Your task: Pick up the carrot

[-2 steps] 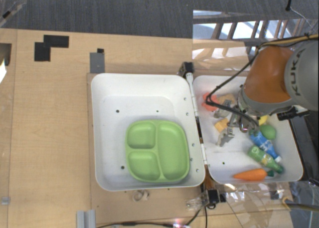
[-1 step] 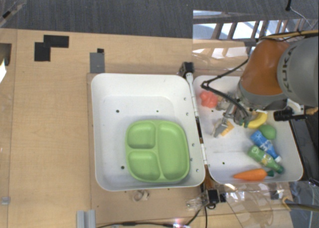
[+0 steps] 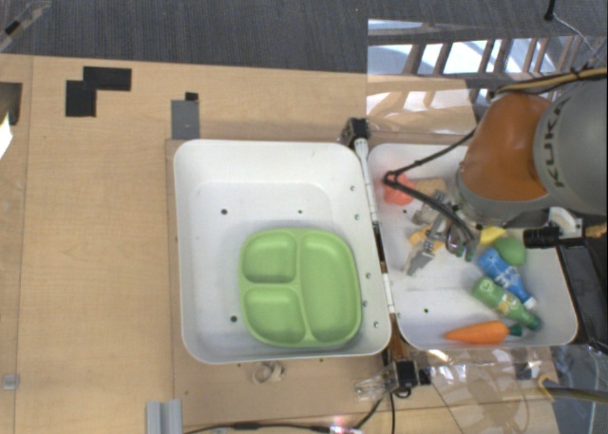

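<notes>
Carrot [image 3: 477, 332] lying flat near the front wall of the right bin [image 3: 418, 323], orange body with a green tip touching the bottle [image 3: 506, 292]. Gripper [image 3: 427, 250] hanging above the bin floor, well back from the carrot and toward the green plate [image 3: 302, 286] side; fingers slightly apart, nothing between them.

Risks from here: clipping the bottle on the way down (the two touch, so one nudge shifts both); pinching the tapered end and letting it squirt free; scraping the front wall, close behind the carrot.

Hard to read: the red item [image 3: 393, 191] behind the cables, the yellow and green pieces [image 3: 503, 247] tucked under the arm.
</notes>
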Controlling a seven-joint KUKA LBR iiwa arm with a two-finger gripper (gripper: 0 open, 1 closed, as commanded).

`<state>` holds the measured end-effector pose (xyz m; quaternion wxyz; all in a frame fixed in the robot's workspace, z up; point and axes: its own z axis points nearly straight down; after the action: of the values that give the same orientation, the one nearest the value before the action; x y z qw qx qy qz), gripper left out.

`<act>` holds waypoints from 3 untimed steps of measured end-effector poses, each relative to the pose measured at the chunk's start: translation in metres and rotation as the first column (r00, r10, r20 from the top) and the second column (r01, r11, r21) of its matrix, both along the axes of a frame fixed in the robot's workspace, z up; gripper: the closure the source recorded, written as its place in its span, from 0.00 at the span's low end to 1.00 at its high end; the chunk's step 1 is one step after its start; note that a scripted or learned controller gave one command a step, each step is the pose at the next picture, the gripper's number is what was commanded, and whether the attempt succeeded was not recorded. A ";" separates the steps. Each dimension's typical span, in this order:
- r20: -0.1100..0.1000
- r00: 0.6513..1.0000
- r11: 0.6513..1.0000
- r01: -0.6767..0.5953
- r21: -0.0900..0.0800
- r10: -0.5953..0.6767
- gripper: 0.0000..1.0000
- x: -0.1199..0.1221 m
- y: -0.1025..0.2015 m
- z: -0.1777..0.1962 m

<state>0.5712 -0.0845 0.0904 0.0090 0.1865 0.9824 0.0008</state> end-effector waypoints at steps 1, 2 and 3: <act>0.008 1.000 1.000 -0.009 -0.001 0.009 1.00 0.004 0.001 0.014; 0.007 1.000 1.000 -0.010 0.000 0.010 0.00 0.004 0.002 0.013; 0.000 0.988 0.988 0.153 0.005 -0.153 0.00 -0.012 -0.002 0.000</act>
<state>0.5592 -0.0864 0.0903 0.0087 0.2616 0.9651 0.0024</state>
